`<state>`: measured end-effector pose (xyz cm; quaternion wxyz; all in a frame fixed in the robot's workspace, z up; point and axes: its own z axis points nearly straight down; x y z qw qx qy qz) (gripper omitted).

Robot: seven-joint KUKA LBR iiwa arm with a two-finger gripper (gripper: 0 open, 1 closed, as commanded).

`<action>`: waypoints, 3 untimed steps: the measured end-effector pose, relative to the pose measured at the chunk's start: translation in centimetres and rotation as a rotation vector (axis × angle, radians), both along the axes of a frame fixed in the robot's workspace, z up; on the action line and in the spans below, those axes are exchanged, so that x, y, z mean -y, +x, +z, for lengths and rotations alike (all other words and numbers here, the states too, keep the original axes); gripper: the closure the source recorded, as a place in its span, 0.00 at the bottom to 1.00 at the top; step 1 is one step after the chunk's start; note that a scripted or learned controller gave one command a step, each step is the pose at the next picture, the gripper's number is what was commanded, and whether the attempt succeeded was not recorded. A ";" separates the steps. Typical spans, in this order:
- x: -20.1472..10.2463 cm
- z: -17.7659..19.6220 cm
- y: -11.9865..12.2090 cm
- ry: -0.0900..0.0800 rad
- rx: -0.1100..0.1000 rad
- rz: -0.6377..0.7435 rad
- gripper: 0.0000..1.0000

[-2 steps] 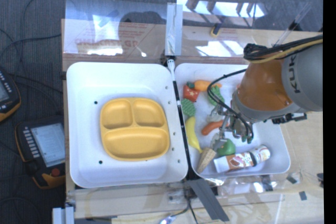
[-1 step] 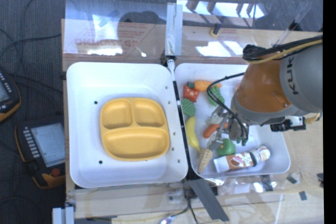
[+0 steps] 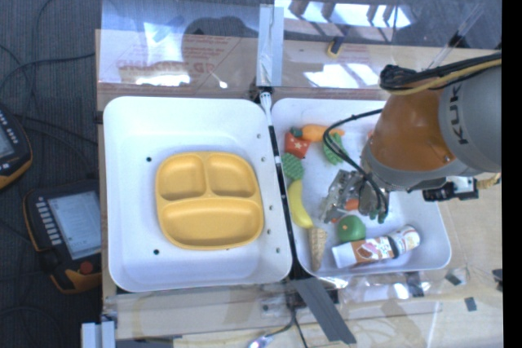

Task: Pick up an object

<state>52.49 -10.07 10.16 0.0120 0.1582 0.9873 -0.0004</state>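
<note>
Dark grey carpet surrounds the counter (image 3: 481, 257), which carries two shallow white bins side by side, with clear plastic sheeting and cardboard behind them. Left bin (image 3: 130, 175) holds a yellow divided plate (image 3: 210, 200), three compartments, sitting flat near the middle. Right bin (image 3: 432, 253) holds a clutter of toy food: a red piece (image 3: 296, 145) and an orange piece (image 3: 312, 131) near the top left corner, a dark green leafy piece (image 3: 333, 149) just beside them, a green textured piece (image 3: 293, 168) below the red one, a yellow banana (image 3: 300, 206) along the left wall, a tan cone-like piece (image 3: 316, 240) below the banana, a round green ball (image 3: 352, 228), and a bottle (image 3: 377, 248) with a white cap and red-brown label lying on its side near the bottom edge. Grey arm with its orange band (image 3: 408, 134) comes in from the right and hangs over the right bin. Gripper (image 3: 349, 200) sits low among the objects, just above the green ball and right of the banana, near both. Metal parts and cables clutter the tip; cannot tell whether it grips anything or how it stands. Black controller devices (image 3: 61, 228) and cables lie on the floor left of the counter.
</note>
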 end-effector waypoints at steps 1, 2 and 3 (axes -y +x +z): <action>-2.6 14.4 3.5 0.006 -0.022 -0.302 1.00; -2.6 14.4 3.5 0.005 -0.023 -0.302 0.00; -0.3 0.6 3.4 0.005 -0.025 -0.181 0.00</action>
